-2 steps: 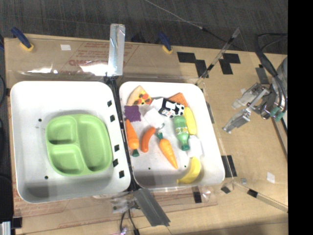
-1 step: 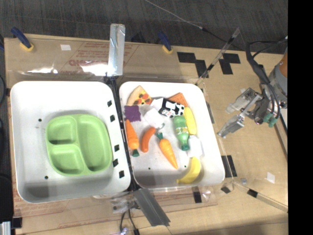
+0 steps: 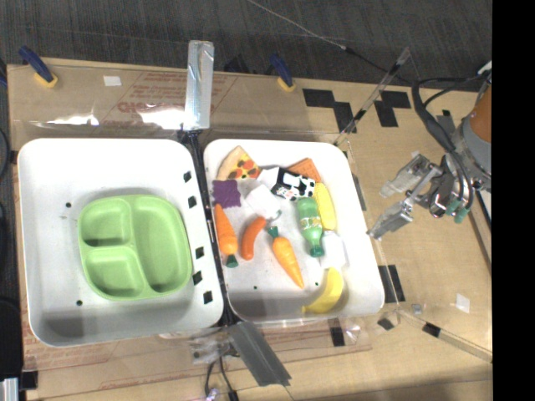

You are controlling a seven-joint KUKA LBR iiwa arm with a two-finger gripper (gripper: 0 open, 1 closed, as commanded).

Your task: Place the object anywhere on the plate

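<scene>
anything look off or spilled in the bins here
Nothing stands out. The toy food lies jumbled but all inside the right bin, and the green plate sits flat in the left bin. The gripper hangs outside the bins, to their right.

You see the brown bench bearing two white bins side by side: the left bin toward nine o'clock, the right bin just beside it, near centre.
</scene>
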